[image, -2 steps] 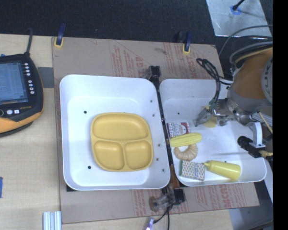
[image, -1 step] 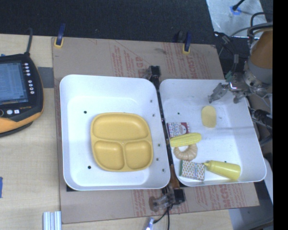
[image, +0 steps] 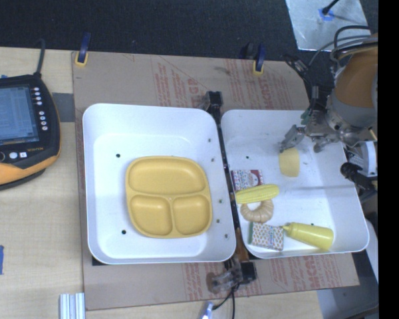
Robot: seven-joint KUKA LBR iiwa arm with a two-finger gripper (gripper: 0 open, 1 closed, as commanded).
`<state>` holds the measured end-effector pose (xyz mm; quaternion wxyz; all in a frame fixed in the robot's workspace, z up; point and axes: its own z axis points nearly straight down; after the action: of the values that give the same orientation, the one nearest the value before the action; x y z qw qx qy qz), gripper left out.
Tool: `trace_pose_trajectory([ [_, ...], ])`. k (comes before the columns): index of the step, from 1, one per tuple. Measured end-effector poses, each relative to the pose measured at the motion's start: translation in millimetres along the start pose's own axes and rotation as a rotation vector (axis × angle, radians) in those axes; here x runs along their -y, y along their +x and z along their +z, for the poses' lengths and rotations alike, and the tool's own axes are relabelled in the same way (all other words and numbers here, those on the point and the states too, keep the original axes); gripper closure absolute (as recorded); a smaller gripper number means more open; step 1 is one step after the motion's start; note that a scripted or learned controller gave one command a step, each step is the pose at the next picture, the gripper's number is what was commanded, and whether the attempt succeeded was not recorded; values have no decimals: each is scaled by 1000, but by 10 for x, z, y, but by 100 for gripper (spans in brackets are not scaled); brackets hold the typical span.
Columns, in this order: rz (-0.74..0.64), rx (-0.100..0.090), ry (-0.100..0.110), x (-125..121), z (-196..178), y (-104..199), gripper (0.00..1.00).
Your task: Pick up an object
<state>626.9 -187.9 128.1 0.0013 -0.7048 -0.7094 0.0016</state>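
While the gripper hangs low over the far part of the right bin, the pick is not yet done: its fingers stand apart with nothing between them. A pale yellow block, the closest thing, lies just nearer the camera than the fingers, so closing on it and lifting are, I judge, still left. Nearer than the block, in the same bin, lie a corn cob resting on a ring-shaped pastry, a small red packet, a green-edged packet and a yellow squeeze bottle. Left of the block, the left bin holds a yellow divided plate.
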Motion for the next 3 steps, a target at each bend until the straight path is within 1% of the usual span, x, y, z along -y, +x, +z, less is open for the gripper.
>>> trace_pose_trajectory([
  [1,-1,1,1,29,365,62,0],
  [2,-3,1,1,26,254,50,100],
  [3,-3,1,1,27,255,51,0],
])
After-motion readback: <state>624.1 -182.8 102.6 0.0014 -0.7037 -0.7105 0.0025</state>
